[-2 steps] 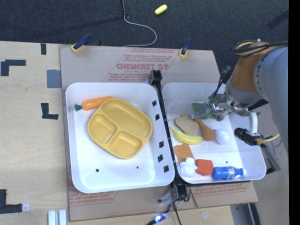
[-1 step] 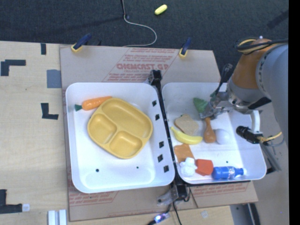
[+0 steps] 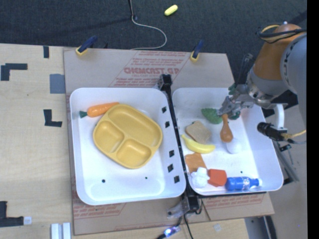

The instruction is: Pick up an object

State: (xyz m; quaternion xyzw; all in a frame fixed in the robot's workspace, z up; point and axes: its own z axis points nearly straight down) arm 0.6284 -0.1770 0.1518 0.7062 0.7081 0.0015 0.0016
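Bins are lying side by side on the bench [image 3: 30,133], the left bin [image 3: 79,133] holding a yellow divided plate [image 3: 128,135] and a carrot [image 3: 99,109], both well away from the hand [image 3: 230,107], which is hovering over the right bin [image 3: 264,158]; whether it is clamped on anything I cannot tell. Just beside the hand are lying a green leafy piece [image 3: 212,115] and a wooden pear-shaped piece [image 3: 227,129]. Farther from it are sitting a bread slice [image 3: 198,132], a banana [image 3: 198,145], a blue bottle [image 3: 241,183] and a red block [image 3: 217,177].
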